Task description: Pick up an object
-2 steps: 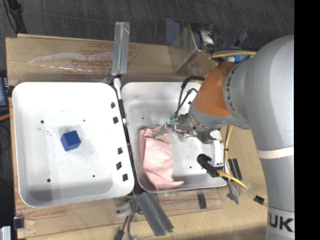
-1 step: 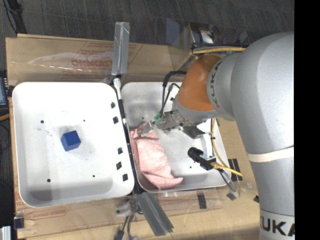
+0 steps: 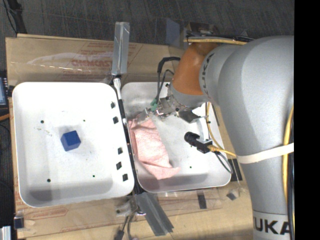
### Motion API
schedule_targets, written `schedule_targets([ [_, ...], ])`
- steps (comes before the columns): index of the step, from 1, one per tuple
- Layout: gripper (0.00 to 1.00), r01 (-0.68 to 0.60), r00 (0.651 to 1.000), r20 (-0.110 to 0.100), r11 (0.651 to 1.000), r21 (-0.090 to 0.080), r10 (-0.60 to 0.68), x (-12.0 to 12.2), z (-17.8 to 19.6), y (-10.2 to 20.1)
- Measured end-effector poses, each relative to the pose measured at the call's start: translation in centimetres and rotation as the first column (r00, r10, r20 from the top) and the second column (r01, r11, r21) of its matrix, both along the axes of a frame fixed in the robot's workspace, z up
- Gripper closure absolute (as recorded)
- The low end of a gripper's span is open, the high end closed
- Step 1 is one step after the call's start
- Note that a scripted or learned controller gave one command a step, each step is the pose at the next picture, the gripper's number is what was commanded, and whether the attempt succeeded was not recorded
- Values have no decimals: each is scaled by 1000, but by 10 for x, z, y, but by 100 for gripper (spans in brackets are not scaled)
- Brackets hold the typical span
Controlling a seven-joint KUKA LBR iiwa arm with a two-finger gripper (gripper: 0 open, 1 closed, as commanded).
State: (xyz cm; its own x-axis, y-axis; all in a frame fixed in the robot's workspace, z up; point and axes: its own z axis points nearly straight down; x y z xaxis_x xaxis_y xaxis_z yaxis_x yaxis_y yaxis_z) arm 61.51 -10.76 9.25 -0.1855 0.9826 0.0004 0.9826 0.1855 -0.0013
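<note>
Arm: the grey arm point(image 3: 250, 114) reaches in from the right, its orange band point(image 3: 192, 74) above the right bin point(image 3: 220, 176), wrist angled down towards the bin's upper left.
Gripper: the gripper point(image 3: 159, 107) sits low at the pink cloth's top edge; its state cannot be told.
Pink cloth: one point(image 3: 150, 146), crumpled along the right bin's left side.
Blue cube: one point(image 3: 71, 140), alone in the left bin point(image 3: 30, 99).
Bins: two, side by side.

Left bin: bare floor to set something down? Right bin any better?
Left bin: bare floor on all sides of the blue cube, widest toward the far wall and the divider. Right bin: crowded. The pink cloth covers its left half and the gripper hangs over its far end; a bare strip remains near its right wall.
</note>
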Motion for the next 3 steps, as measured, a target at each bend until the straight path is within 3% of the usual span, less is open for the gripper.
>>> schedule_targets([
  [1,0,-95,995,-3,995,2,95,-13,-1,-14],
  [2,0,-173,985,0,985,1,173,-123,0,-35],
  [3,0,-235,972,1,972,0,235,-97,0,9],
])
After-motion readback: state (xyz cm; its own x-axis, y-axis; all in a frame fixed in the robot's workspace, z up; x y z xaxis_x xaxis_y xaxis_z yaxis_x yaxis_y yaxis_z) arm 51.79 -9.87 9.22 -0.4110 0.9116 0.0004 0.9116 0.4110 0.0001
